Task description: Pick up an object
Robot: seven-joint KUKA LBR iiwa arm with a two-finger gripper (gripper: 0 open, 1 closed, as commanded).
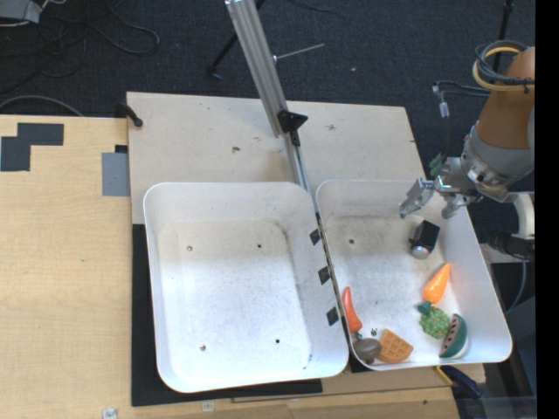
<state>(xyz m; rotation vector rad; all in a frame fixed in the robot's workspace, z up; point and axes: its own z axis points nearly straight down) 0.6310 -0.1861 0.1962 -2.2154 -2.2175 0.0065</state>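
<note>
- The grey arm with the orange band reaches in from the right, its two-finger gripper (434, 196) hanging over the upper part of the right-hand shallow white bin (489, 304), near that bin's far right wall.
- The fingers look spread apart and released, with nothing between them.
- Just below the gripper lies a small black cylinder with a silvery end (424, 237), on its side on the bin floor; it is the nearest candidate to pick.
- Further down the same bin sit an orange carrot-shaped toy (437, 281), a green knobbly broccoli-like toy (433, 320), a green-rimmed watermelon-slice toy (454, 336), a tan waffle-like piece (395, 347), a brown rounded lump (368, 350) and a red chilli-shaped toy (350, 309) against the divider side.
- The left-hand white bin (166, 234) lies beside it on the pale table (210, 138).
- Risk, as I judge it: the cylinder is round and lies tilted, so fingers closing across its curve could squeeze it out and send it rolling.
- A descent slightly off centre would press one finger onto its top, not astride it.
- The gripper works close to the bin's right wall, so a finger could catch the rim on the way down.
- The toys at the lower end crowd together; a grasp there could nudge neighbours or pinch two at once.
</note>
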